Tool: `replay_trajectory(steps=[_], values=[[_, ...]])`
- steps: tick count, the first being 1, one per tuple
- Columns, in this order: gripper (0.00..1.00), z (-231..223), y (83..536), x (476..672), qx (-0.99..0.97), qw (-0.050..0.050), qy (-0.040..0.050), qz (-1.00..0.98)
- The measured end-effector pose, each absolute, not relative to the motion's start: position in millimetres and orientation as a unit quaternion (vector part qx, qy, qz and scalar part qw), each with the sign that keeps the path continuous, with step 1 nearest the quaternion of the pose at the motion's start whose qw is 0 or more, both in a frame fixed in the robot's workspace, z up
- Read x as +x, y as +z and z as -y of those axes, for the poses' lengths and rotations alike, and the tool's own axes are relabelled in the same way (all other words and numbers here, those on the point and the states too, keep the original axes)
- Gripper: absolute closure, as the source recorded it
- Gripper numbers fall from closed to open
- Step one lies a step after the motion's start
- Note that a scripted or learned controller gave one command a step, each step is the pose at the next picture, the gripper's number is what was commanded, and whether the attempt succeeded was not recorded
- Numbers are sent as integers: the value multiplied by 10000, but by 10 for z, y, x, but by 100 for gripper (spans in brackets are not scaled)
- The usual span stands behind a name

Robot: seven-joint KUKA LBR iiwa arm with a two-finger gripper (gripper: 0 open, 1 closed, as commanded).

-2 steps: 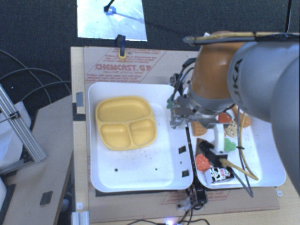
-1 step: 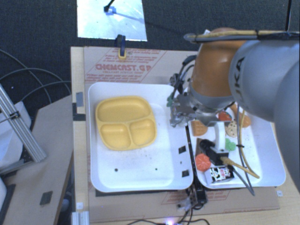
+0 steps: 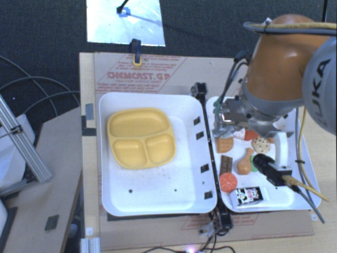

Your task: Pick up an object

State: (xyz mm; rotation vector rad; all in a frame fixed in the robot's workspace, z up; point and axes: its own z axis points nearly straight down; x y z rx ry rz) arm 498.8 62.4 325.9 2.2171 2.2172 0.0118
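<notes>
I see the arm's wrist over the right bin (image 3: pixel 310 202), hiding the gripper (image 3: pixel 231 129), so I cannot tell its state. Toy food clusters beneath: drumstick (image 3: pixel 245 162) at centre, tomato (image 3: pixel 228 182) at seven o'clock. The yellow tray (image 3: pixel 141 137) occupies the left bin (image 3: pixel 158 199).

A single fixed camera is mounted above the worktop (image 3: pixel 152 223) and looks down at a slant. Its field covers both white bins side by side: the left bin (image 3: pixel 158 194) sits near frame centre, the right bin (image 3: pixel 305 199) toward the right edge. The arm (image 3: pixel 287 62) enters from the right and appears large, close to the lens. Dark floor fills the upper frame.
</notes>
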Motion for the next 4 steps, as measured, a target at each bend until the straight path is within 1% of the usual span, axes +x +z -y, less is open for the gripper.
replay_trajectory(steps=[1, 2, 3, 4], values=[[100, -1267, 3880, 4867, 7033, 12, 45, -7109], [0, -1227, 3849, 4870, 7057, 8, 16, -7085], [100, -1229, 3961, 4879, 7041, 20, 30, -7101], [100, -1231, 4068, 4886, 7024, 26, 40, -7118]])
